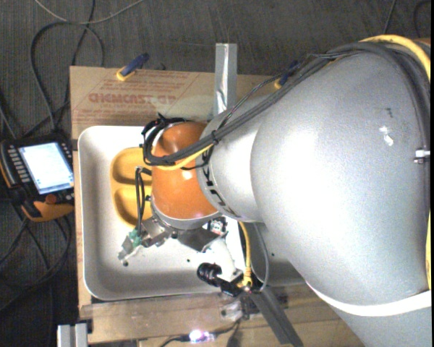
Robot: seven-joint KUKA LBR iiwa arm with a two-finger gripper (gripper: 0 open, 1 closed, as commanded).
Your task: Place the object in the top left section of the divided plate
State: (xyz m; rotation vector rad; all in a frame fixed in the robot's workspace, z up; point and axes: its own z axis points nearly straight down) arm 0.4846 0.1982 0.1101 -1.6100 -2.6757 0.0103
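- The white bin (94, 215) is seen at centre left, with the yellow divided plate (124, 183) inside.
- The gripper (134, 243) is positioned below the plate; its state cannot be told.

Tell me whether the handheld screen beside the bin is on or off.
On: the handheld screen glows bright white-blue, lying left of the white bin.

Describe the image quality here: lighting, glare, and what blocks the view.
Camera view: even overhead light, sharp focus; soft sheen on the grey arm, which hides much of the white bin and most of the yellow plate; the handheld screen glows, washed out.
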